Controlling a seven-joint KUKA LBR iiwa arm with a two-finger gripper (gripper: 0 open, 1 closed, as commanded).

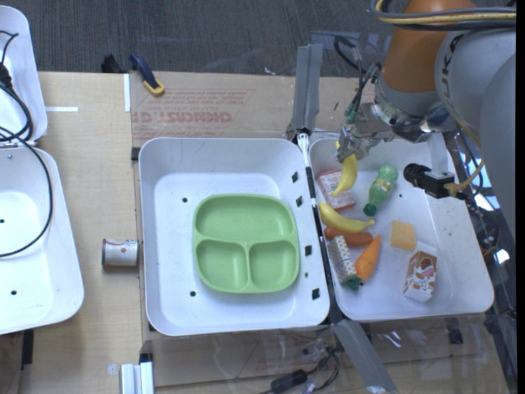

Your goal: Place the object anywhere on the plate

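Hanging long-axis down from our gripper (351,148), pinched at its top, is a banana (348,175). The plate (246,243) lies well left, in the other bin.

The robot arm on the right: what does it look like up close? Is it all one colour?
No. The arm is bulky, rounded grey metal with a bright orange band. Black and yellow cables loop over it. Its gripper is a small, dark metal piece.
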